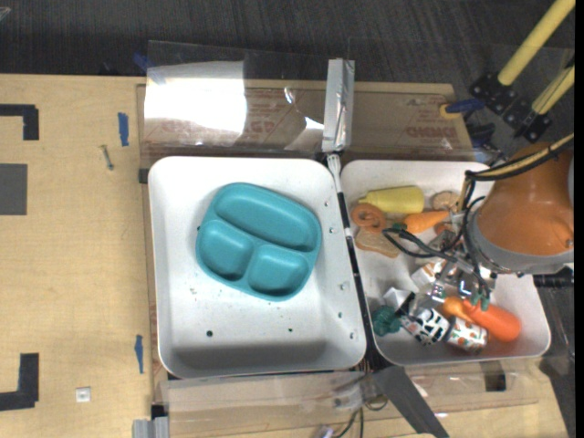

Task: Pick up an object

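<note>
The right bin holds a jumble of toy food. A yellow piece lies at the back beside a small carrot and tan slices. At the front lie an orange carrot, a printed can and a green item. My gripper hangs low over the middle of this bin, just behind the front carrot and the can. Cables and the wrist hide what lies directly beneath it. The orange band of the arm rises at the right.
The left bin holds a teal divided plate. A metal divider stands behind the seam between the bins. Yellow poles cross the top right corner. The wooden bench stretches to the left.
</note>
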### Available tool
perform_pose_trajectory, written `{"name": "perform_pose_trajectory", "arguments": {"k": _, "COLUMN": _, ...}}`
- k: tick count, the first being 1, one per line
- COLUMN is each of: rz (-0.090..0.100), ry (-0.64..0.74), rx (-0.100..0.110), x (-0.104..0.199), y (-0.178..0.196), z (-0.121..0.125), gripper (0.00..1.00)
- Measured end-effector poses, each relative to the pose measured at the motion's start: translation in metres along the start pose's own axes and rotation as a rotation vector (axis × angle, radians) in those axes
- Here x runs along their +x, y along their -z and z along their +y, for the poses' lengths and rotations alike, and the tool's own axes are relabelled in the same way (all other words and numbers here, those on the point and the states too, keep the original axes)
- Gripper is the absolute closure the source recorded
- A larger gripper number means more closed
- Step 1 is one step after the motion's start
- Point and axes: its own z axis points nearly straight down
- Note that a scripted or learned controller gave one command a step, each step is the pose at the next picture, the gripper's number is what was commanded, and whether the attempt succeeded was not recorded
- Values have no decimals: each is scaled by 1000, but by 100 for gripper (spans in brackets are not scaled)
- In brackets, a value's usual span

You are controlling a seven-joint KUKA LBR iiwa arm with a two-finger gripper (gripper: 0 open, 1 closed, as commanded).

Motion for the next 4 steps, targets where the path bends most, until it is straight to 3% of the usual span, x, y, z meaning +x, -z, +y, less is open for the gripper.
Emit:
{"name": "perform_pose_trajectory", "arguments": {"k": 1, "rz": 41, "ry": -65, "rx": 23, "x": -46, "y": -21, "z": -19, "gripper": 0}}
{"name": "perform_pose_trajectory", "arguments": {"k": 2, "rz": 28, "ry": -8, "rx": 19, "x": -6, "y": -17, "z": -49, "gripper": 0}}
{"name": "perform_pose_trajectory", "arguments": {"k": 3, "rz": 56, "ry": 217, "rx": 18, "x": -22, "y": -22, "z": -38, "gripper": 0}}
{"name": "perform_pose_trajectory", "arguments": {"k": 4, "rz": 60, "ry": 195, "rx": 18, "x": -87, "y": -15, "z": -47, "gripper": 0}}
